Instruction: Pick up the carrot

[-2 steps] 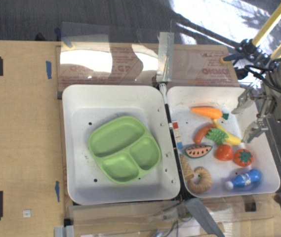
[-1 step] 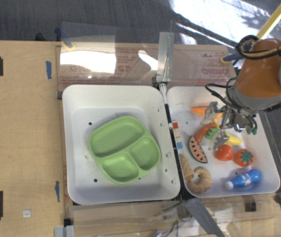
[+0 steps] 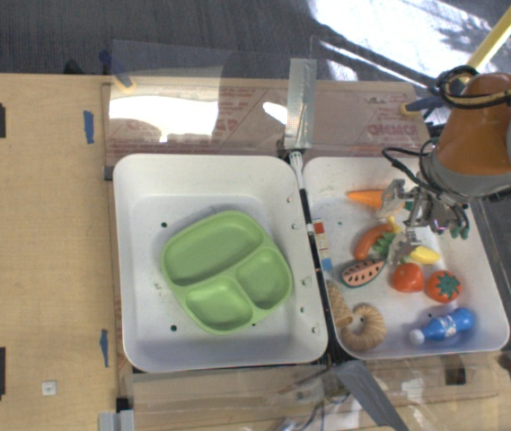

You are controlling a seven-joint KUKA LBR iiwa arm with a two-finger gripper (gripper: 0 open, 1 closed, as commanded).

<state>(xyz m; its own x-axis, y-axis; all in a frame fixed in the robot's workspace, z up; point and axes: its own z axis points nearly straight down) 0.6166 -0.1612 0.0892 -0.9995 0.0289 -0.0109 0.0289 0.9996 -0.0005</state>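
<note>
Hand [image 3: 408, 232] just below carrot [image 3: 365, 198], among toy food.

a: what's the surface like?
b: a light tan table [image 3: 39, 268], with black corner marks at its left edge and small strips of blue tape [image 3: 88, 126] near the back.
a: and behind it?
b: a dark grey floor [image 3: 147, 12], with a bright patch of light [image 3: 399, 12] falling across it at the upper right. a clear sheet [image 3: 192, 106] stands along the back of the table and catches a white glare.
</note>
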